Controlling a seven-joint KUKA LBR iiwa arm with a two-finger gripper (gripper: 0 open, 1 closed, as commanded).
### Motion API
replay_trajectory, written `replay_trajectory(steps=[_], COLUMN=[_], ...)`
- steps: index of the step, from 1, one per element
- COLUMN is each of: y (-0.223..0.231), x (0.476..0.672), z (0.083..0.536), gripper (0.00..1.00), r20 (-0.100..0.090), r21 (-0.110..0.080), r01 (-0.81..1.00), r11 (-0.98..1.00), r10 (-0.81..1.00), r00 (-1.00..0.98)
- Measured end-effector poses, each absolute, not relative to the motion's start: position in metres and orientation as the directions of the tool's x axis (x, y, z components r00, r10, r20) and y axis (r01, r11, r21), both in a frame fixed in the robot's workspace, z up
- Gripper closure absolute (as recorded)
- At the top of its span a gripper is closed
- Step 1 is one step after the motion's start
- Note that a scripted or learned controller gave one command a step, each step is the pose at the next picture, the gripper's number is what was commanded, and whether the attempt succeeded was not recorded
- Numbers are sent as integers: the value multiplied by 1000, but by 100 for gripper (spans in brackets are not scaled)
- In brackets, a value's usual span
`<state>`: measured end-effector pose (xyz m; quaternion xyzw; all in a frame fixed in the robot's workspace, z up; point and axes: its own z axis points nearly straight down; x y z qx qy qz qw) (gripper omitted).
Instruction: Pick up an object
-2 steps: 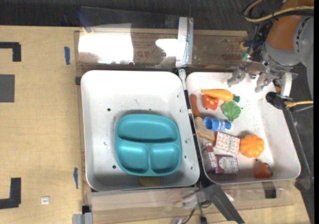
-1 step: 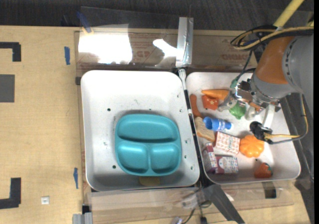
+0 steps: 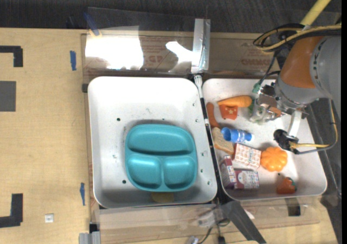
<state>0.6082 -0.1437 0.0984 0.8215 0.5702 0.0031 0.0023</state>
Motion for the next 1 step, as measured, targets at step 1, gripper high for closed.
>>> replay_trajectory(steps=[1], y=[-133], x=[655], z=[86], gripper=[100], r20=[-18], r21=[-27], r01=[799], r11=[-601], r10=[799], r00=[601])
